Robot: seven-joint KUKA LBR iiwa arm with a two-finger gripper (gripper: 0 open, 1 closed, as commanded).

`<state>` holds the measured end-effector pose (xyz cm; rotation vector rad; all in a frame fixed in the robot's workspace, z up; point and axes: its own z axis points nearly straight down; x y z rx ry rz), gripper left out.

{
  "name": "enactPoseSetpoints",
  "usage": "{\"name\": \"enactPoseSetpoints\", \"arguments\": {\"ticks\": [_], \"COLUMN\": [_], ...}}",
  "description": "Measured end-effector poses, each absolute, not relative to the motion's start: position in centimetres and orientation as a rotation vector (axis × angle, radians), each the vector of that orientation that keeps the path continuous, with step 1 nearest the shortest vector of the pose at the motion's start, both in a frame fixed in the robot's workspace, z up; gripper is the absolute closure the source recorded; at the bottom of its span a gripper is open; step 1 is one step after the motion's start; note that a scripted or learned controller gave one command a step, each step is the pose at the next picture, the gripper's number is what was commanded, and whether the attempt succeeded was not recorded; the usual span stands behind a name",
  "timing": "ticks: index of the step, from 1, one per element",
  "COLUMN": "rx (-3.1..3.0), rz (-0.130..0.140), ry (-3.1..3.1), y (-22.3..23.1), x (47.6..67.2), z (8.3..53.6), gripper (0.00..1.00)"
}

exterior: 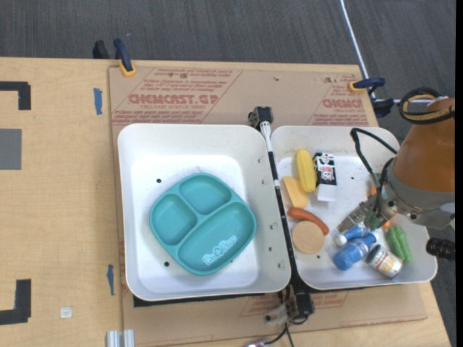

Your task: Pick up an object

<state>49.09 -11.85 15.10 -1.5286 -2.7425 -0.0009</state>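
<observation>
Claw low over blue bottle

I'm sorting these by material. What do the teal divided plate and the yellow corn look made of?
The teal divided plate looks like matte silicone or soft plastic: even colour, rounded edges, no sharp glare. The yellow corn looks like smooth moulded toy plastic with a slight sheen. The view cannot settle either.

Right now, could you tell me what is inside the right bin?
The right bin holds a corn cob, a sausage, a round cookie, a blue bottle, a can and a small carton. The arm covers its right part.
</observation>
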Motion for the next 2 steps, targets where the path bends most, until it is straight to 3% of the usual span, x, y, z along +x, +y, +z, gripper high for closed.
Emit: {"name": "enactPoseSetpoints", "arguments": {"ticks": [1, 2], "rx": [-2.278, -2.279], "rz": [-0.001, -0.001], "ry": [-2.166, -2.165], "y": [-5.59, -5.61], "x": [48.6, 48.6], "z": [18.44, 18.44], "gripper": [1.0, 0.0]}}
